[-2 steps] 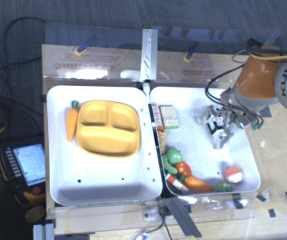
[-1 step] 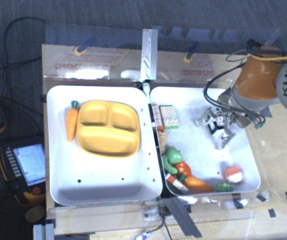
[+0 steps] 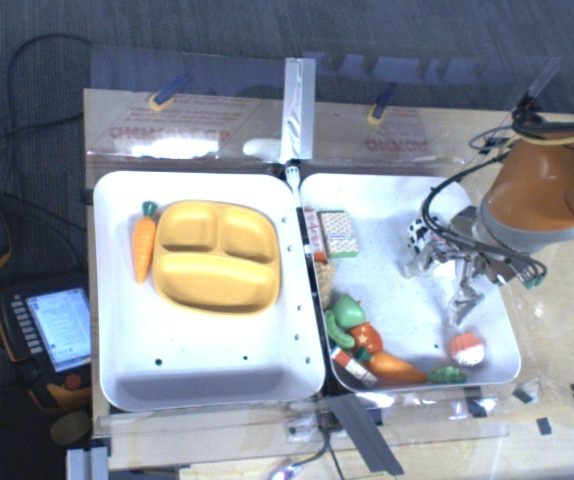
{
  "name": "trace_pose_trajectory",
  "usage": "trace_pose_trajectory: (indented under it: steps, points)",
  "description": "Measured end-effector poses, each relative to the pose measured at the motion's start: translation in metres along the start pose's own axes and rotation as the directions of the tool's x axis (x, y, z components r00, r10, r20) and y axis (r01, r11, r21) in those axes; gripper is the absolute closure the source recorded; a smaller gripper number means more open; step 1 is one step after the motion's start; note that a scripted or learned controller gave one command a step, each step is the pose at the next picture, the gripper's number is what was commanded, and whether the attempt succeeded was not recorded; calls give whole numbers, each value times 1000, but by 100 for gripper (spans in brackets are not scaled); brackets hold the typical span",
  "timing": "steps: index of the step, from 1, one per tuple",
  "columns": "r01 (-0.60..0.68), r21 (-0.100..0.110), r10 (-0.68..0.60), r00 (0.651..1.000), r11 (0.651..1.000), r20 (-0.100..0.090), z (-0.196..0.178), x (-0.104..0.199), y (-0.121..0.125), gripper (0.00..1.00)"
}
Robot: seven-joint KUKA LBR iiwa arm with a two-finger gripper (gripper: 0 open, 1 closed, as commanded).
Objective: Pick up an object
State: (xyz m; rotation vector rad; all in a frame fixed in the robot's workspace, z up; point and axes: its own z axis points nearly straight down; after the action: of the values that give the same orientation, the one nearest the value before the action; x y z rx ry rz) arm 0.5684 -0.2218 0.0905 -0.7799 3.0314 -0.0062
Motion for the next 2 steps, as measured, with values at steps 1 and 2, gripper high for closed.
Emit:
trace_pose_trajectory:
  steps: [1, 2]
  points:
    - [37, 13, -37, 999, 999, 9, -3, 57, 30, 0]
    - [-14, 6, 14, 1000, 1000, 0, 0, -10, -8, 0]
